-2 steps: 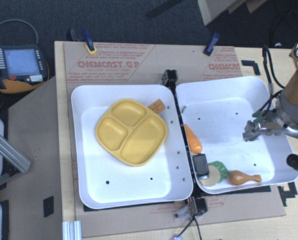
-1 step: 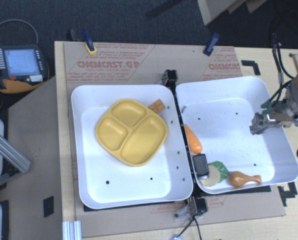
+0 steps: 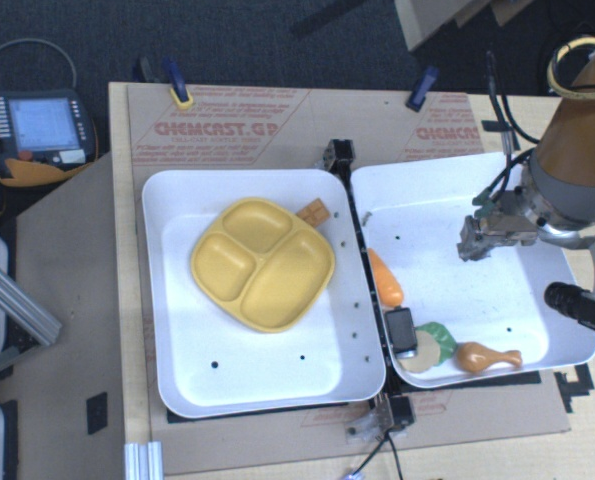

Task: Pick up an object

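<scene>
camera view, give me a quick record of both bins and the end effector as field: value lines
left bin: holds a yellow divided plate, with a small brown block at the plate's far right edge
right bin: orange carrot along its left wall; black block, green and tan flat piece and toy drumstick in the near left corner
end effector: over the right bin's far half, apart from the items
held object: none seen
arm: enters from the right
</scene>
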